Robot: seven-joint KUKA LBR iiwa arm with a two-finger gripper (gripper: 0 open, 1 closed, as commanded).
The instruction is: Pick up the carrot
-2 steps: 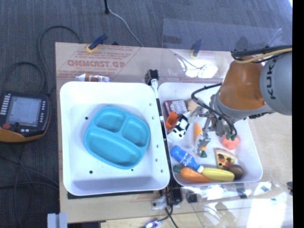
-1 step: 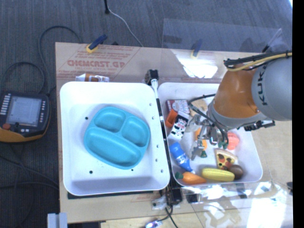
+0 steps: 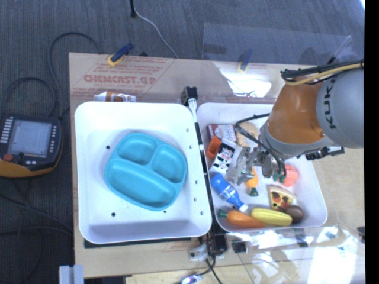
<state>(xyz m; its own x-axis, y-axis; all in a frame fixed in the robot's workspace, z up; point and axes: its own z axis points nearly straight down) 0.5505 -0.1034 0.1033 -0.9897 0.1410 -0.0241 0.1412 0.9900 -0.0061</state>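
**Carrot at the near edge of the right bin, pincer hanging above the clutter**

We see two white bins side by side on the counter [image 3: 89, 70]. The left bin [image 3: 89, 218] holds a blue divided plate [image 3: 146, 169], lying a little askew near its middle.

The right bin [image 3: 317, 200] is crowded. We take the carrot [image 3: 241, 219] as our landmark: it lies flat against the bin's near wall, orange, with its length running along that wall. Touching it on the right is a yellow corn cob [image 3: 272, 217], and beyond the corn sits a dark brown piece [image 3: 296, 214]. Just behind the carrot a blue bottle [image 3: 227, 191] lies tilted, its white cap pointing towards the carrot. Further behind and to the right of the carrot we make out a pizza slice [image 3: 279, 196], a small pink-red piece [image 3: 291, 176], and, well behind it, a printed packet [image 3: 224, 154] and a red-orange piece [image 3: 214, 144].

The arm [image 3: 308, 114] reaches in from the right, its orange band over the far half of the right bin. The pincer [image 3: 251, 169] points down and hangs behind the carrot, apart from it, over the middle of the clutter. Its metal fingers [image 3: 239, 171] look slightly spread, and we see nothing pinched between them.
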